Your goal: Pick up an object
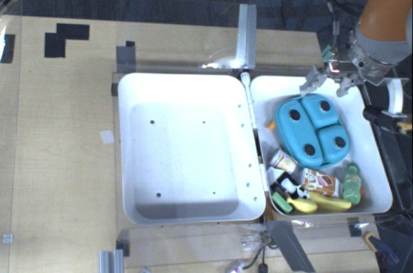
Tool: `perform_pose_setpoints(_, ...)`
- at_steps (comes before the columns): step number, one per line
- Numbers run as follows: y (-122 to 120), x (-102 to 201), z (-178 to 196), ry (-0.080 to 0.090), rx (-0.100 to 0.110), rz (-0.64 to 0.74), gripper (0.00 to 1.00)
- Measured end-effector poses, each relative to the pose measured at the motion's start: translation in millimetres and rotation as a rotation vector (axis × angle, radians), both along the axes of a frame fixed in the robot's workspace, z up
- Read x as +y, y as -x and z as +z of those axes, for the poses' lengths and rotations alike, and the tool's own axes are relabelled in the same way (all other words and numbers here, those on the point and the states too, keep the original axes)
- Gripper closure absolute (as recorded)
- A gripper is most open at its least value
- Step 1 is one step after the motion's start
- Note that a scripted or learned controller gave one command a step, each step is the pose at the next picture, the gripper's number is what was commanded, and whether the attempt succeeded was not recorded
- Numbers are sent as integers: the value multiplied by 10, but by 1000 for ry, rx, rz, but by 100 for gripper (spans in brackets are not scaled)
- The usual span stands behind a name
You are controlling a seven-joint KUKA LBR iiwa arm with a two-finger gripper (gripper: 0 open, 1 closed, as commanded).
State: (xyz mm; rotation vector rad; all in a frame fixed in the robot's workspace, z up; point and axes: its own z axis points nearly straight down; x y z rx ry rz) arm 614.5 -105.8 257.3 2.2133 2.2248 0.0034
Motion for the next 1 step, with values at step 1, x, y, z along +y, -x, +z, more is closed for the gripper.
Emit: perform_pose_setpoints(1,117,205,-1304,4,-15,-5,0)
